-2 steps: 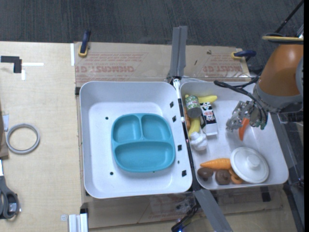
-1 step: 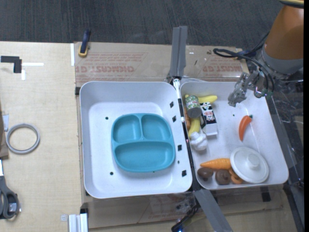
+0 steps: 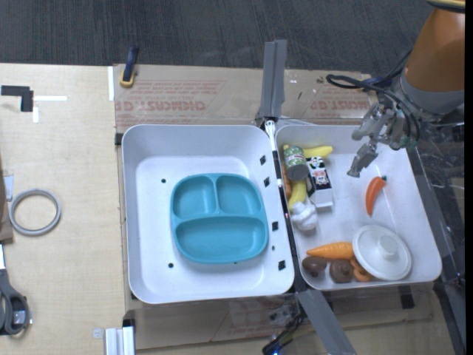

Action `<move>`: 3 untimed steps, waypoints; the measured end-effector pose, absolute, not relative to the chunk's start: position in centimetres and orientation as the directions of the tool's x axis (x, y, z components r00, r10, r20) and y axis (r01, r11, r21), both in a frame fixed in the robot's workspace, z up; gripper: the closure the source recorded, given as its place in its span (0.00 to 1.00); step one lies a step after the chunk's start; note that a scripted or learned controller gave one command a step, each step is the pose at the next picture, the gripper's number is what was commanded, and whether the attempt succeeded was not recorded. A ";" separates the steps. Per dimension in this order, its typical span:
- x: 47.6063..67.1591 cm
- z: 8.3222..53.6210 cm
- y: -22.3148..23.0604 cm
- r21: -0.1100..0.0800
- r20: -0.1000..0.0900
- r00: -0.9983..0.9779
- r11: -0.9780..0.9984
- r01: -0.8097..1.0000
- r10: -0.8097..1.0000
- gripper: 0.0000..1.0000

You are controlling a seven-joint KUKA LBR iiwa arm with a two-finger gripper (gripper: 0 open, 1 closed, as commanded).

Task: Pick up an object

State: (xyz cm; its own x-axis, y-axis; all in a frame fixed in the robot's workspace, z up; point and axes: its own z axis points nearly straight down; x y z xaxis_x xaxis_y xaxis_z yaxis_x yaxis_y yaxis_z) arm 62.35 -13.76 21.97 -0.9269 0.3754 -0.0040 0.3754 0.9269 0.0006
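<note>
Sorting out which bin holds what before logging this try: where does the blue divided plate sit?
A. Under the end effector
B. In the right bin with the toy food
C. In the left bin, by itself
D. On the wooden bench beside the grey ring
C: the blue divided plate lies flat in the left bin, while the carrot and the other toy food sit in the right bin.
</note>
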 end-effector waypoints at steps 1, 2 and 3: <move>59.9 9.6 -21.4 0.000 -0.004 -0.959 0.959 0.284 0.284 0.00; 65.1 9.4 -17.9 0.001 -0.006 -0.951 0.951 0.309 0.309 0.00; 60.1 9.3 -19.6 0.000 -0.004 -0.956 0.956 0.294 0.294 0.00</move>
